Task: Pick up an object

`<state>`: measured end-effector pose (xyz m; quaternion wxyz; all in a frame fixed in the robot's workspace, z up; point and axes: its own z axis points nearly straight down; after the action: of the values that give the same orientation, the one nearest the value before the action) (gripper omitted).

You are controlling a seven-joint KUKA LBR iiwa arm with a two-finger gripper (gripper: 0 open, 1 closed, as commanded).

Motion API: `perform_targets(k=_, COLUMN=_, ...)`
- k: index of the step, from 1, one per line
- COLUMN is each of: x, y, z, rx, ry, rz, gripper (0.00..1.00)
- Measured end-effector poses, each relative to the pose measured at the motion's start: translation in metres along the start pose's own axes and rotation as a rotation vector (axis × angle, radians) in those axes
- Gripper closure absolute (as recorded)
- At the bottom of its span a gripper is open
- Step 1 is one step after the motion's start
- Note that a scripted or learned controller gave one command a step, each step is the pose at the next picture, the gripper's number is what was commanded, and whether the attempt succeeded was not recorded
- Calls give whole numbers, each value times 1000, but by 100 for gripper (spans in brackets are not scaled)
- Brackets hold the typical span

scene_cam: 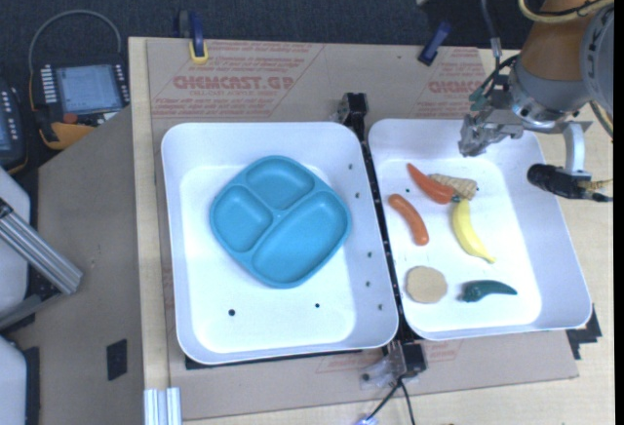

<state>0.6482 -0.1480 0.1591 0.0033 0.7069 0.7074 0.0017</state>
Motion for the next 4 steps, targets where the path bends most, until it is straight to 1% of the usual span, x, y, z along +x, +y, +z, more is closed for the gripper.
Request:
perform_targets(k=2, x=8, y=11, z=-128, rx=-2, ry=0, rz=-1, gripper=100)
perform_targets(k=3, x=66, y=-12, z=-121, rx=10, ry=5, rz=-5, gripper=100)
perform_targets(k=4, x=116, y=-32, z=-123, rx=10, ry=4, rz=-4, gripper=100)
